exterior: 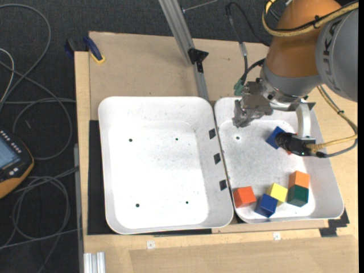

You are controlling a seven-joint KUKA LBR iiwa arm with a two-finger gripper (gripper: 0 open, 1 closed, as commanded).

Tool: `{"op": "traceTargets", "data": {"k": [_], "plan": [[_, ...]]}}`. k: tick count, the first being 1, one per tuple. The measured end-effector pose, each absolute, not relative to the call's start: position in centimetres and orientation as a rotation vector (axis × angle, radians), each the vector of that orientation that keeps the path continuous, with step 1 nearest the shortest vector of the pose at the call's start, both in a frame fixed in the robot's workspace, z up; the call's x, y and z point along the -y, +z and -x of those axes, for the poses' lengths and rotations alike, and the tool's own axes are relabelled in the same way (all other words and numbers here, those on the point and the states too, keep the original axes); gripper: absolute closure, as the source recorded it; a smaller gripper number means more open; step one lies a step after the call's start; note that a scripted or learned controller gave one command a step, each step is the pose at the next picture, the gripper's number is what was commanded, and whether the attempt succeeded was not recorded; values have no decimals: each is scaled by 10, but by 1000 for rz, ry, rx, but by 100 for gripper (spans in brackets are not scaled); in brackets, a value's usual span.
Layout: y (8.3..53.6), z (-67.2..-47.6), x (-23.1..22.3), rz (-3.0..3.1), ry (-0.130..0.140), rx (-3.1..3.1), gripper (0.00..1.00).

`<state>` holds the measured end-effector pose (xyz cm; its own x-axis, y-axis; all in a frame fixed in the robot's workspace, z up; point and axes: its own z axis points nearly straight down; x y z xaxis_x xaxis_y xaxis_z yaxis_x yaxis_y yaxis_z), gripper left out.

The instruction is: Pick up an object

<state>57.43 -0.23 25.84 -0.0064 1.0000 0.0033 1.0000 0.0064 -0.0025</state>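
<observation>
left to right: the wide shallow white plastic left bin (114, 152) lay on the pale wooden tabletop (142, 56) with nothing but dark specks on its floor. a slanted grey metal camera post (182, 33) rose behind the seam between the two bins. the shallow white plastic right bin (250, 152) held all the candidate objects. along its near edge sat a small orange cube (245, 196), a dark blue cube (265, 205), a yellow cube (278, 191), a dark green cube (297, 195) and a second orange block (299, 179) just behind the green one; these were clustered close together. a separate blue block (276, 137) lay farther back, near the middle right. the grey two-finger gripper (243, 118) hung over the bin's far left area, well apart from the cluster and beside, not touching, the blue block. whether its fingers were spread or closed could not be told; nothing was visible between them. judged progress: no object lifted yet, so the approach, grasp and lift all remained.
</observation>
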Motion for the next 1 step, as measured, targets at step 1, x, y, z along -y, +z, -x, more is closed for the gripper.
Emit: {"op": "traceTargets", "data": {"k": [1], "plan": [[257,-544,-51,2211,0,2225,100]]}}
